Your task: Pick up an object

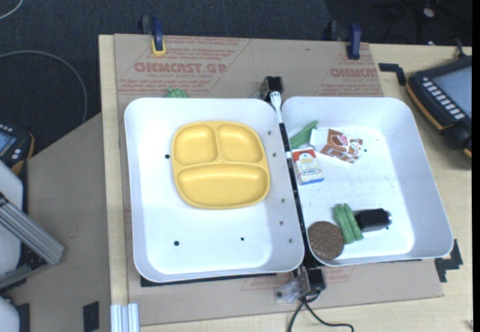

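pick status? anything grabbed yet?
Done: nothing visibly picked. In hand: nothing. Everything lies loose: yellow divided plate in the left bin; small carton, snack packet, brown disc, green piece and black object in the right bin. Left: the whole pick.

The small carton (307, 166) and packet (342, 146) bear print too small to read.

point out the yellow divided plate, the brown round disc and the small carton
yellow divided plate (220, 164), camera view, on the middle ridge between its compartments
brown round disc (325, 240), camera view, centre of its top face
small carton (307, 166), camera view, middle of its upper face
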### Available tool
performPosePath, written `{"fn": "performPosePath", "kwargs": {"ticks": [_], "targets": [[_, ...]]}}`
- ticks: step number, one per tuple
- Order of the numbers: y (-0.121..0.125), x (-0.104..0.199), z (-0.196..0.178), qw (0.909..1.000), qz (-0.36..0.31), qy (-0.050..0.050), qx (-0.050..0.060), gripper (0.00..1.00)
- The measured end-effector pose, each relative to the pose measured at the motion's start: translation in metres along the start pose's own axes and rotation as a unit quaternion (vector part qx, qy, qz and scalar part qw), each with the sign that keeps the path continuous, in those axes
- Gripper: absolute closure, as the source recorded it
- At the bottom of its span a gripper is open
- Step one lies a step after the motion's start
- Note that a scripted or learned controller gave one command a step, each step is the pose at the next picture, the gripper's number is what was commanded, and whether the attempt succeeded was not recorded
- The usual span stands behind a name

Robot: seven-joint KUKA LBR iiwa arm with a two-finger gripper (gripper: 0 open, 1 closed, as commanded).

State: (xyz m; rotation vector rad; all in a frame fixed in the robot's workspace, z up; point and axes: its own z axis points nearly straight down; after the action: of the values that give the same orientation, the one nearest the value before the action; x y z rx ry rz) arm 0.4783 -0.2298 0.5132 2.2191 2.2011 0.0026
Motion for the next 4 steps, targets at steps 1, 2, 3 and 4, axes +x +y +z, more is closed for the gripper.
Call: {"fn": "performPosePath", "kwargs": {"ticks": [1,2,3,4], "targets": [[-0.001,0.026,0.115,0.9999,-0.005,0.007,0.011,1.00],[0.001,0.005,0.010,1.0000,-0.004,0.001,-0.001,1.00],[-0.001,0.033,0.120,0.9999,-0.005,0.007,0.011,1.00],[0.001,0.004,0.022,1.0000,-0.003,0.001,0.000,1.00]]}}
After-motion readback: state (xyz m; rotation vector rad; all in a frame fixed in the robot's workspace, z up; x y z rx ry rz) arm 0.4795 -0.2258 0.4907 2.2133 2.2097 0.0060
